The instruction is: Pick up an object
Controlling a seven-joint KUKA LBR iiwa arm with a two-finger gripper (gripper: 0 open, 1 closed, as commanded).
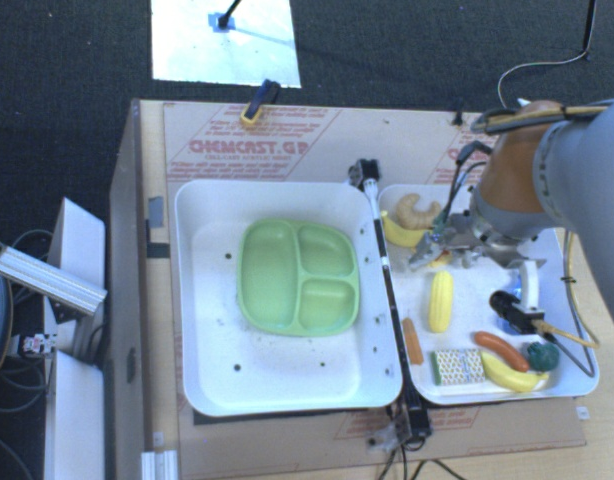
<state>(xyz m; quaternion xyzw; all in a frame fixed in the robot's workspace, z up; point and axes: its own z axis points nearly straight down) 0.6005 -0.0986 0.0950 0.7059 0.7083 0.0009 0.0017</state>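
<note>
nearest the lower edge, in the right bin (577, 383): a speckled block (457, 366), a banana (514, 373), a red sausage (501, 348) just above it, and a dark green item (542, 355) at the banana's right end. the sausage and banana appear to touch; the block lies just left of them.

an orange carrot (412, 340) lies along the bin's left wall. a yellow corn-like piece (441, 301) lies upright in the view near the bin's middle, apart from the carrot.

at the far left corner of that bin sit a tan croissant (417, 208) and, touching it below, a curved yellow piece (400, 231).

the gripper (425, 256) is low over the right bin, between the curved yellow piece and the corn-like piece, just beside the former. nothing is seen held in it. whether it is wide or narrow cannot be told at this resolution.

the left bin (212, 368) holds a green divided plate (297, 276), lying flat near its middle.
</note>
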